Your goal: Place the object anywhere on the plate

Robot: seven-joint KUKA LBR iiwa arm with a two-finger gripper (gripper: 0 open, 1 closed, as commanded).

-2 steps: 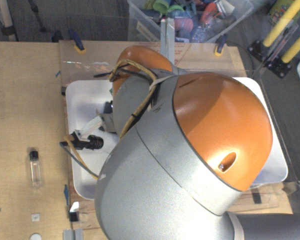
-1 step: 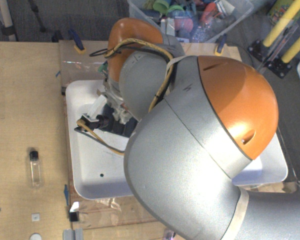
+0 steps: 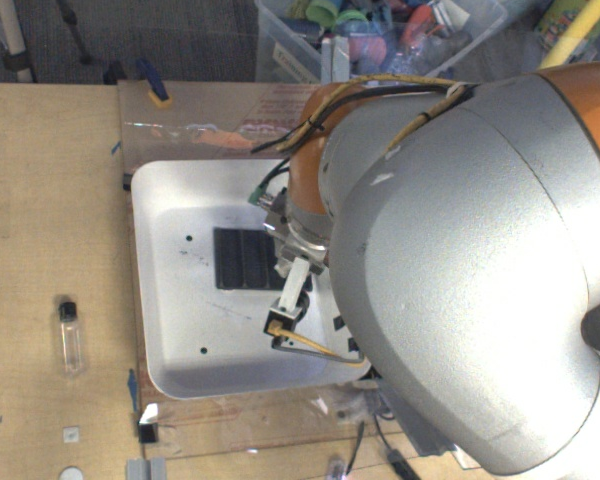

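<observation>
A black, ribbed, square-shaped object (image 3: 242, 258) lies flat on the floor of the left white bin (image 3: 170, 298), a little right of the bin's middle. My gripper (image 3: 286, 242) hangs at the object's right edge, below the orange-banded wrist, close to it or touching it. The large grey arm covers the gripper from above and hides the right bin. No plate can be made out.
A small clear vial (image 3: 70, 336) lies on the wooden bench left of the bin. A clear box of coloured toys (image 3: 380, 18) stands behind the bench. A blue clip (image 3: 158, 93) sits at the back left. The arm's bulk takes up the right half.
</observation>
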